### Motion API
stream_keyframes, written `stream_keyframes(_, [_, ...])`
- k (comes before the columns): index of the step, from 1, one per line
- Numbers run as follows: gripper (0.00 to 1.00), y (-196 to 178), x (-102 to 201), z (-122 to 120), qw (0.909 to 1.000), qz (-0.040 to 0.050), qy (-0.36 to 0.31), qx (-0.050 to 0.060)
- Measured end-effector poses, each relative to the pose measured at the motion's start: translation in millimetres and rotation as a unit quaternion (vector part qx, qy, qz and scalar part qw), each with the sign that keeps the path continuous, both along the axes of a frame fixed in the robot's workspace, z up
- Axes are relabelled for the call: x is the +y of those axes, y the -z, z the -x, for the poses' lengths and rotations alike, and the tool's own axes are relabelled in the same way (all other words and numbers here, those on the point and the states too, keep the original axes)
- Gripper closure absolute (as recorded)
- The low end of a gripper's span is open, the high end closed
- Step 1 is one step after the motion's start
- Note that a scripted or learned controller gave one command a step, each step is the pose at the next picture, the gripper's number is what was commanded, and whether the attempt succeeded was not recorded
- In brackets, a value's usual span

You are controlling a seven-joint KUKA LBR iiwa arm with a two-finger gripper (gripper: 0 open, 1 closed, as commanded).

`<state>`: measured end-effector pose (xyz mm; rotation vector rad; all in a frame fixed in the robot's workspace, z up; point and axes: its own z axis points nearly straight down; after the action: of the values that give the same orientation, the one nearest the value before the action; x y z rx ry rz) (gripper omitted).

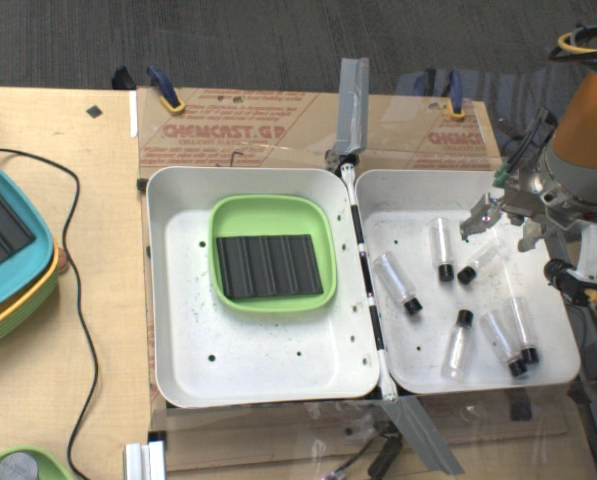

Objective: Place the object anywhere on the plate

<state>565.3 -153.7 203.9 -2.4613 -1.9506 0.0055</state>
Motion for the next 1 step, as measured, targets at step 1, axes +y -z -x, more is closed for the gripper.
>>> stream_keyframes(1, [0.0,-78.5,14.5,33.6,0.9908,0.0007,0.136,0.0])
